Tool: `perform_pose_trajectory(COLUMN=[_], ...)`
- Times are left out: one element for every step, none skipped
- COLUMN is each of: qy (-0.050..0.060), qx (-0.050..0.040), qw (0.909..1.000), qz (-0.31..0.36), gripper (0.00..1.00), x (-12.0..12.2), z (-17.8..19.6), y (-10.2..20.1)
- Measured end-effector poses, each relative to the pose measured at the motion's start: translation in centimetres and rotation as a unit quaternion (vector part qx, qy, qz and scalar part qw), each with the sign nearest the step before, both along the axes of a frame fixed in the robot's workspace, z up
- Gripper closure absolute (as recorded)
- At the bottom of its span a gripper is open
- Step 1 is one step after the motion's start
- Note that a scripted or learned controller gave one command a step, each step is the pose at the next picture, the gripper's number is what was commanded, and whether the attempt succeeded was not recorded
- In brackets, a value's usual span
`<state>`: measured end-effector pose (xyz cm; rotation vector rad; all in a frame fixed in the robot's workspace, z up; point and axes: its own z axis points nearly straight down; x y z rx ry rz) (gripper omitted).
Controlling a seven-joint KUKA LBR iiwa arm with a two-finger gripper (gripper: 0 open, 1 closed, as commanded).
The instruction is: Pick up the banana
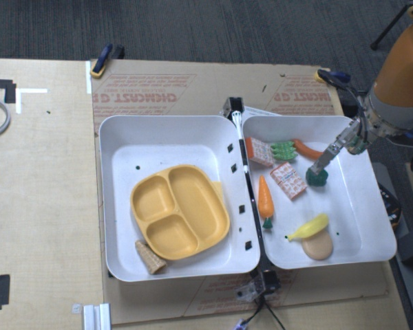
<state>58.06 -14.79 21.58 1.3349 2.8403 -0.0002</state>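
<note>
Camera view: claw (321,168) state unclear, over broccoli (317,178); banana (308,227) apart; cardboard lettering unreadable.

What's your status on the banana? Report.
Gripper low in right bin, above green toy. Banana lies free near front, resting against tan piece. Nothing between them.

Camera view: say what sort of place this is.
Likely a robot lab test bench: two white bins on cardboard hold toy food such as a banana and a carrot, an arm reaches in, and clamps pin the cardboard.
</note>
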Motion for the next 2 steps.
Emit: perform_pose_trajectory(qy=[0.001,0.000], qx=[0.0004,0.0000], qw=[0.9929,0.9930], qz=[0.119,0.118], gripper=[0.00,1.00], x=[-6.34,-6.22], z=[-12.35,-11.37], y=[0.91,0.90])
